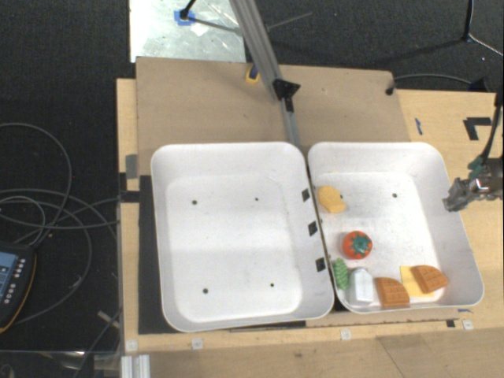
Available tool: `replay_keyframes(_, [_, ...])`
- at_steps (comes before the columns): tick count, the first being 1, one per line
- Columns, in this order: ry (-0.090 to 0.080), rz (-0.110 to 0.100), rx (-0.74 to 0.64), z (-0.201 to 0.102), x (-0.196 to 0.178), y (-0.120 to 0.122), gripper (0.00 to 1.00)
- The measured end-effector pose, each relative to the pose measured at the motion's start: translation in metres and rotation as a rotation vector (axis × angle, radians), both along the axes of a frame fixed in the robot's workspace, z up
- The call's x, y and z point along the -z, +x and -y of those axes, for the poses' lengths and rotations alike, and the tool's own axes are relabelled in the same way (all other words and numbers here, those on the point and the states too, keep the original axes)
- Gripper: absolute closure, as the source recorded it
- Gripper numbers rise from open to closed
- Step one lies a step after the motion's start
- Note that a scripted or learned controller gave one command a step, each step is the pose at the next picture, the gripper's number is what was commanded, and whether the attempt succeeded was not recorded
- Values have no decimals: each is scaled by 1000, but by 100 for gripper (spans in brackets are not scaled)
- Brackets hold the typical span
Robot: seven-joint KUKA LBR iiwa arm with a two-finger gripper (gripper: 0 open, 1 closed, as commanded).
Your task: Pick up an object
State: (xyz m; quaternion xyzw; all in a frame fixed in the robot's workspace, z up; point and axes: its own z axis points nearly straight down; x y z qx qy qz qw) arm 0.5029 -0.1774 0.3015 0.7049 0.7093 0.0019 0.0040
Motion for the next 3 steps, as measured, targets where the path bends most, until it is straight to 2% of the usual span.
replay_keyframes(2, [4,-6,-4,-98,6,34,100])
replay_keyframes(3, [4,-5,-5,-147,13,66,100])
